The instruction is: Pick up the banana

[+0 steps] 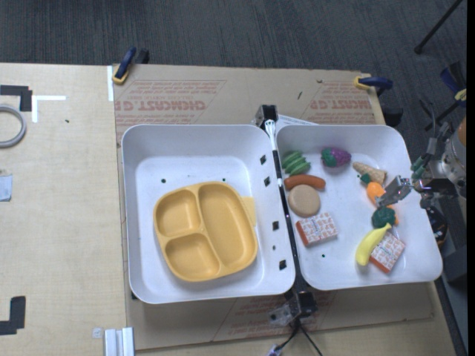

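Gripper [395,191] hovered near right bin's [338,273] right rim, finger spread impossible to tell | banana [371,244] lay beside a carton [387,253], open floor leftward.

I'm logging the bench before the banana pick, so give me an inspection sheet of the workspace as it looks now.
Surface: two white bins, left bin, right bin, on cardboard.
Job's things: banana in right bin, free, beside a small box.
Clutter: yellow divided plate in left bin; toy foods in right bin.
Hand: hand over right bin's right side near the carrot.
Cables: nothing seen.
Surroundings: blue clamps, grey carpet.
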Motion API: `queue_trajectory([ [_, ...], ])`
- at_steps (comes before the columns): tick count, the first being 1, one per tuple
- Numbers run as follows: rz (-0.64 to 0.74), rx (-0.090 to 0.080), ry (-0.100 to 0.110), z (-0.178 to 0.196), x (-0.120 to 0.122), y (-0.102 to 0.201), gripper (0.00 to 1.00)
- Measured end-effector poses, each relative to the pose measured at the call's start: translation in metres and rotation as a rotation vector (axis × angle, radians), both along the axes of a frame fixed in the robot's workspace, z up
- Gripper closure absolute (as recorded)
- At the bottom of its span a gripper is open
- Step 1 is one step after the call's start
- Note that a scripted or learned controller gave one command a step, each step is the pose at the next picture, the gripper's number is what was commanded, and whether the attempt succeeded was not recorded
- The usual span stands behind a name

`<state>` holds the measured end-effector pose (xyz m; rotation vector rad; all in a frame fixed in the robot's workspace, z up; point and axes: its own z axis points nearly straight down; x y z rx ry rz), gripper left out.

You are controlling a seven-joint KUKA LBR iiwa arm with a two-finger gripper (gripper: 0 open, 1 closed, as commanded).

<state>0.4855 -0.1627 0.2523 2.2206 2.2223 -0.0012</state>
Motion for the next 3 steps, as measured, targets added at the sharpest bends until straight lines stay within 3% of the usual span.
queue_trajectory([
  [1,0.128,0.001,0.0,-0.124,-0.008,0.032,0.0],
  [2,0.421,0.001,0.0,-0.16,0.0,0.032,0.0],
  [3,0.418,0.001,-0.002,-0.15,0.0,0.032,1.0],
])
